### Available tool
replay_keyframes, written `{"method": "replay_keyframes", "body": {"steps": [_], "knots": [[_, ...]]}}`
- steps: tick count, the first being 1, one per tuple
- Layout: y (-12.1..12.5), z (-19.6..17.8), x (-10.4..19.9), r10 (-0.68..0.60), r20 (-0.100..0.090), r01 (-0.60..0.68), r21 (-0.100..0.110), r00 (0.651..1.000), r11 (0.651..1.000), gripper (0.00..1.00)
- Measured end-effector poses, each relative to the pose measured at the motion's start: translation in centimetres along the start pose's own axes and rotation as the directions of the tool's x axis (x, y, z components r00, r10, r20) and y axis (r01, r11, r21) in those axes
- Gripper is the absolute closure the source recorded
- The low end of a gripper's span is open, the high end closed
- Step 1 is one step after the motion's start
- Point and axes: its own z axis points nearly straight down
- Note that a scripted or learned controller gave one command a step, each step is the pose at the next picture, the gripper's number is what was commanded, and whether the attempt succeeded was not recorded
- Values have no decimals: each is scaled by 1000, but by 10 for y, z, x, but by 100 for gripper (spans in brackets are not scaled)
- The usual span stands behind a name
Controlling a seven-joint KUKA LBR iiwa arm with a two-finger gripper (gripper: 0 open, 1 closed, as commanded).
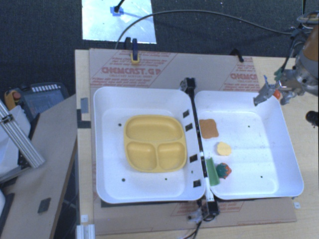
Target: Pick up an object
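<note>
Hovering above right bin's [279,133] far corner, gripper [262,96] clear of brown flat square piece [209,128], yellow round disc [224,149]; finger spread: cannot tell; nothing visibly held.

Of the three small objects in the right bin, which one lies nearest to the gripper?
The brown flat piece. It lies farthest up the bin, closer to the gripper than the yellow round piece and the green-and-red item below it.
</note>
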Motion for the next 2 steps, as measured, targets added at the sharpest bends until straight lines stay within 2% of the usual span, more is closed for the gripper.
{"method": "replay_keyframes", "body": {"steps": [1, 2], "knots": [[2, -8, 1, -3, 2, 3, -12, 1000, 1000, 0], [7, 52, 7, -6, 2, 6, -9, 1000, 1000, 0]]}}
